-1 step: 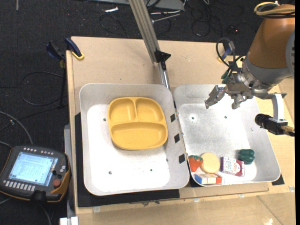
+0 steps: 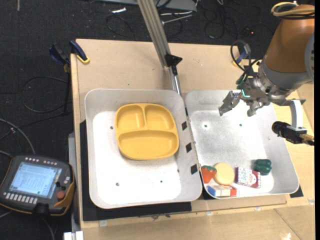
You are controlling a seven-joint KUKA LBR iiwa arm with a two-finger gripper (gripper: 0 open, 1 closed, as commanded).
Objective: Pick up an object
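Camera view looks down on two white bins side by side. The gripper (image 2: 240,105) hangs over the far end of the right bin (image 2: 235,144). Its two fingers are spread wide apart and there is nothing between them. So no object has been picked up yet.

The things to pick sit well away from the gripper, in a little row along the near edge of that same bin. There is a round yellow piece (image 2: 224,174), a small orange and red toy (image 2: 208,173) touching it, a little printed packet (image 2: 247,176) and a green toy (image 2: 262,166).

To the gripper's side, in the other bin (image 2: 100,149), lies a yellow tray (image 2: 146,131) with three parts.

I think the job has hardly started. The gripper needs to come over one toy, go down, close on it and lift
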